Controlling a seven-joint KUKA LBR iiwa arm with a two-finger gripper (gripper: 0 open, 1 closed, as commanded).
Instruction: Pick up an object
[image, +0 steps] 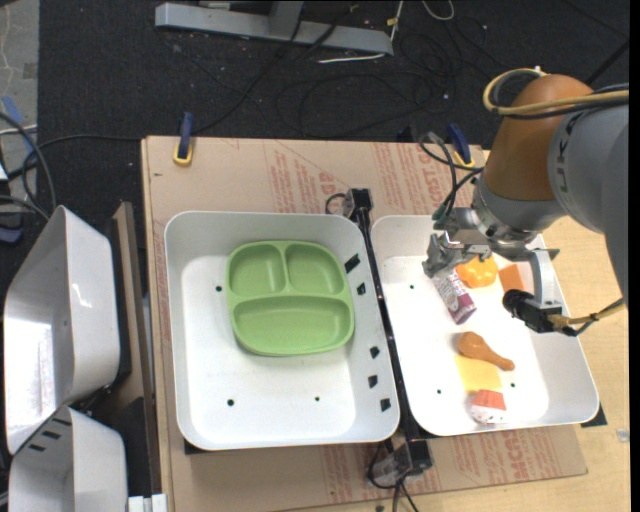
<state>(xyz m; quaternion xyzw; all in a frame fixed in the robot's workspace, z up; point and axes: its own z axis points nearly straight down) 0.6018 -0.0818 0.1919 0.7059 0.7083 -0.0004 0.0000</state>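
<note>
Right bin (570, 395) contents, logged by clock position about the bin's centre: purple-and-white packet (456, 295) at roughly 11 o'clock, long axis running 11-to-5, upper end tucked under the gripper (450, 255), lower end pointing toward bin centre. Orange block (480, 273) just beside the packet's upper end, toward 12 o'clock, partly hidden by the wrist hardware. Second, flatter orange piece (512, 277) at about 1 o'clock, close to the black fitting (530, 310) on the cable loop. Brown drumstick-shaped toy (482, 350) near centre, long axis lying 10-to-4, fat end at 10, thin handle end pointing to 4. Yellow slab (479, 375) touching the drumstick's underside, toward 6 o'clock. Red-and-white small item (488, 405) just below the slab, near the 6 o'clock wall. Left bin (190, 400) holds one green divided plate (291, 298), sitting slightly toward 12 o'clock of that bin's centre; two small compartments on its 12 o'clock side, one wide compartment on its 6 o'clock side, nothing in any of them. Arm (560, 150) enters from 2 o'clock, orange band above the wrist, gripper low over the right bin's 11 o'clock corner, directly above the packet's upper end. Finger spacing is masked by the gripper body from this angle; cannot tell whether they are apart or closed, nor whether the packet is between them. Bins sit side by side, walls touching along the middle seam.
</note>
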